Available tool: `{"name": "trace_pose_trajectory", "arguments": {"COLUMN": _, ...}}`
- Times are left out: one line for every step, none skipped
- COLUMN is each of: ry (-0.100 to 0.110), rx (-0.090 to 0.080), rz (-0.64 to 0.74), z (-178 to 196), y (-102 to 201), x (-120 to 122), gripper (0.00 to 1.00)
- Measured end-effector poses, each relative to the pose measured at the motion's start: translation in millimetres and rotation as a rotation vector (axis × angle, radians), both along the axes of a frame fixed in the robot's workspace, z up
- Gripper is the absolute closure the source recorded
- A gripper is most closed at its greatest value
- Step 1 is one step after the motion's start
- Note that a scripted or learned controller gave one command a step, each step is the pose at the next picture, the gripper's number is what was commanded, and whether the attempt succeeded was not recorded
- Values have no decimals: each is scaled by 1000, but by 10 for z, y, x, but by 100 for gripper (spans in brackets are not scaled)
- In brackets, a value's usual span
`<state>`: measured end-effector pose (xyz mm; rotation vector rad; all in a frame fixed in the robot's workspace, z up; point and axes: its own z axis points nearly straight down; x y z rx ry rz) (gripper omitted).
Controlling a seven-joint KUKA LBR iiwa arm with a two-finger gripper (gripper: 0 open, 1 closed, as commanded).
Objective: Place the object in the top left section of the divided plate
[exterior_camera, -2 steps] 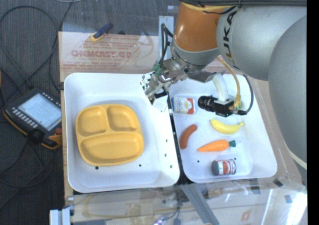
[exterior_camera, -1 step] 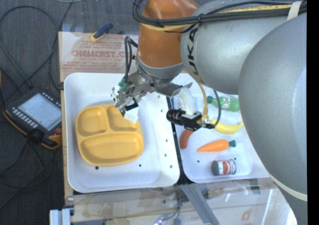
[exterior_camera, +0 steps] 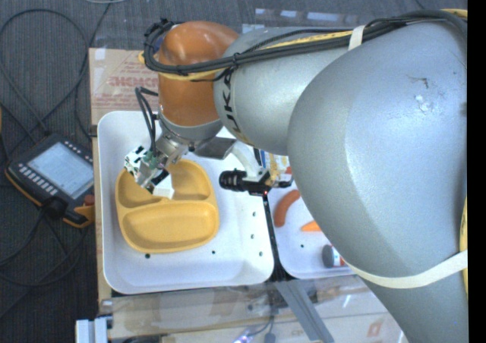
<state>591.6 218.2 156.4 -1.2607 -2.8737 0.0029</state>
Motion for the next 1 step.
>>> {"name": "trace_pose_trajectory", "arguments": {"ry": 0, "rx": 1, "rz": 0, "z": 2, "y": 1, "x": 0, "gripper": 0}}
